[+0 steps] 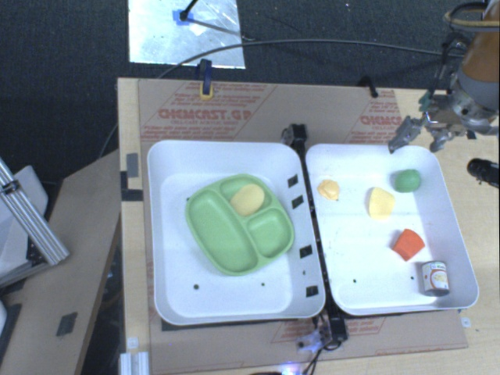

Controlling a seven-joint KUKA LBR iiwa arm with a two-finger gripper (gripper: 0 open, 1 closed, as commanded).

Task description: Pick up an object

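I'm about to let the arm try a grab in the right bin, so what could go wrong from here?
The green ball sits close to the right bin's far wall, so the gripper may clip the rim. It looks round and could roll away. The yellow block lies just beside it and may get nudged.

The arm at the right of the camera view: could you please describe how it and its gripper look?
The arm is grey with an orange band above the wrist and thin dark cables beside it. The gripper is grey metal, with two short fingers.
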